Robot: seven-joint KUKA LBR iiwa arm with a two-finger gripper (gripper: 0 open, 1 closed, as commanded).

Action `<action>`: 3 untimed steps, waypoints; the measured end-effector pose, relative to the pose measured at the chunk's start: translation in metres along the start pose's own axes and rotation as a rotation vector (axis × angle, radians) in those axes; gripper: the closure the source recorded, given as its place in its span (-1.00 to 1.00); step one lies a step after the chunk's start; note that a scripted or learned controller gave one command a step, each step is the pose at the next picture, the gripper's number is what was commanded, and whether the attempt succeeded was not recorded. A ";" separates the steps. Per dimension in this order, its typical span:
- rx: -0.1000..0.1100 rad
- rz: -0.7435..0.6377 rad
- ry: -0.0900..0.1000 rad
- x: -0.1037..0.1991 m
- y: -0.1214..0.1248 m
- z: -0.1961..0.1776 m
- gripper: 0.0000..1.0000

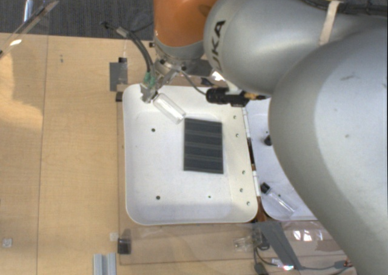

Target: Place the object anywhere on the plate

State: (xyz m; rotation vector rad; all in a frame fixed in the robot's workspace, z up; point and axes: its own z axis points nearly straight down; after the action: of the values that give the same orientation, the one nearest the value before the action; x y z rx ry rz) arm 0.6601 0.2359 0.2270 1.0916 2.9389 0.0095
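A dark grey ribbed rectangular plate [203, 145] lies flat in the middle of the left white bin [145, 177]. My gripper [159, 99] hangs over the bin's far left corner, up and to the left of the plate and apart from it. A pale translucent part of the gripper [170, 109] points toward the plate's near corner. There is a small green piece [148, 79] at the gripper's base. Whether anything is held cannot be made out. The arm's orange band [182, 7] and grey links cover the top and right.
The right bin [273, 152] is mostly covered by the arm; a small clear item [280, 202] and a small black bit [267, 140] lie in its visible strip. Bare wooden bench [60, 146] extends to the left. Brackets and cables [273, 252] sit along the front edge.
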 end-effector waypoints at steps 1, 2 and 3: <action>0.000 -0.503 0.001 -0.008 -0.013 0.060 1.00; -0.004 -1.191 -0.003 0.013 -0.011 -0.005 1.00; -0.003 -0.829 -0.002 -0.008 0.006 -0.008 1.00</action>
State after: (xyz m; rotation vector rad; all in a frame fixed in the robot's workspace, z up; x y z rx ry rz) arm 0.6701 0.2356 0.2348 -0.1837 3.1250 0.0083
